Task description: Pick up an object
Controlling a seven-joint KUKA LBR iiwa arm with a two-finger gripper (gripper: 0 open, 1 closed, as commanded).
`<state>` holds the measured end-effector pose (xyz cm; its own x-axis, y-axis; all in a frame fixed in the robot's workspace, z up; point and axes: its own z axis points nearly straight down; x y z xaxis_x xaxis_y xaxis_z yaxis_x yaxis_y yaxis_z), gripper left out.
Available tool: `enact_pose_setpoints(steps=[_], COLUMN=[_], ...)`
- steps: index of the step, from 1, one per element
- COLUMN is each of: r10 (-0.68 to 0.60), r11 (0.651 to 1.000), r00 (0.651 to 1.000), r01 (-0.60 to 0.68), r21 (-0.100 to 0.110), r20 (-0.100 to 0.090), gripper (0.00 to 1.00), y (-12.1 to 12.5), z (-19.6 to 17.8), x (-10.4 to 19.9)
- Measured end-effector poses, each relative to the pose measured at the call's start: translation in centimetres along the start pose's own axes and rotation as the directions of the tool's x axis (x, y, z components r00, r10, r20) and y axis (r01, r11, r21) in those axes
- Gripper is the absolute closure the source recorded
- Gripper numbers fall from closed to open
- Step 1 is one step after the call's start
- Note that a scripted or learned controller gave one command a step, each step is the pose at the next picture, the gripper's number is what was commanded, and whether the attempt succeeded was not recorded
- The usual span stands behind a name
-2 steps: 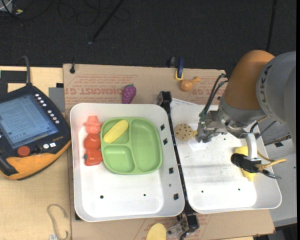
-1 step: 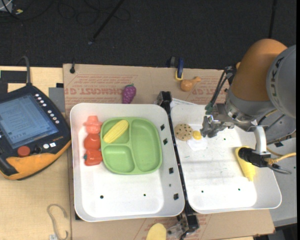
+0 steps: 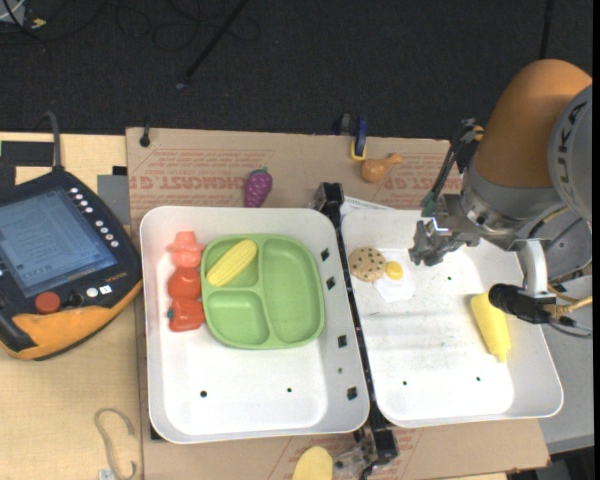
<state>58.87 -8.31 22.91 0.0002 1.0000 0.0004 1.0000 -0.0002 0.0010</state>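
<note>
My gripper (image 3: 427,244) hangs over the upper part of the right bin (image 3: 450,368), just right of a round speckled cookie (image 3: 367,262) and a small fried egg with a yellow yolk (image 3: 394,271). A yellow banana-like piece (image 3: 491,326) lies near the right bin's right side. In the left bin (image 3: 240,388) rests a green divided plate (image 3: 265,293) with a yellow corn cob (image 3: 230,262) in its upper left compartment, and a red figure (image 3: 185,283) lies beside the plate's left edge.
Behind the bins on the cardboard lie a purple grape bunch (image 3: 258,185) and an orange pear-like toy (image 3: 380,167). A handheld control pendant (image 3: 50,258) sits on the bench at left. A yellow object (image 3: 313,462) lies by the bins' front edge.
</note>
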Motion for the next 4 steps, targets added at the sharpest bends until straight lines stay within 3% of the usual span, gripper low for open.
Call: enact_pose_setpoints(steps=[1,2,3,4], r10=[-0.003,-0.002,0.000,0.000], r11=[1.000,1.000,1.000,1.000], r00=[1.000,1.000,1.000,1.000], r01=[0.003,0.002,0.000,0.000], r21=[0.005,0.007,0.002,0.004], r20=[-0.002,-0.002,0.000,0.000], gripper=[1.00,1.00,1.00,1.00], y=[-2.2,-4.5,-4.9,-5.2], z=[-0.6,1.3,-0.9,-0.5], x=[5.5,9.6,9.4,8.9])
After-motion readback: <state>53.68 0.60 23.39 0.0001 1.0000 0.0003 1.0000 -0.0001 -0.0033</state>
